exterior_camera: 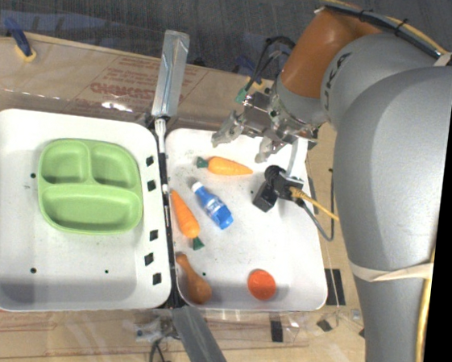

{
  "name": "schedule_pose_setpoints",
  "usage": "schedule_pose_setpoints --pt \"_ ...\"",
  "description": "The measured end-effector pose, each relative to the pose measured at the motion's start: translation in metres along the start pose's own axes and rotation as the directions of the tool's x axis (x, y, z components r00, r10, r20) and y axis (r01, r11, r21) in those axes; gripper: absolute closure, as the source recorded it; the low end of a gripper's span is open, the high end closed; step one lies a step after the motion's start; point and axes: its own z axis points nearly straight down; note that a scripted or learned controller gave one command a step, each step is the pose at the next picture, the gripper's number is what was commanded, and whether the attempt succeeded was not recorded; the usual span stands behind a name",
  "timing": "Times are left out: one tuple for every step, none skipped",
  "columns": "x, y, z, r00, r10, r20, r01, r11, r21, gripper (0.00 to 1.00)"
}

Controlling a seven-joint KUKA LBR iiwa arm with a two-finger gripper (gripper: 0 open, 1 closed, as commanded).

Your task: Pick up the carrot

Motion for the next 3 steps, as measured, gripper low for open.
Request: schedule_pose_setpoints --pt "-0.022 0.005 0.035 0.962 -0.273 0.0 0.273 0.962 0.004 0.0" --pt "-0.03 0.008 0.022 0.908 -0.42 0.001 0.42 0.908 0.0 0.0" --pt "0.001 0.0 -0.014 0.914 -0.405 0.001 0.405 0.914 -0.001 0.0"
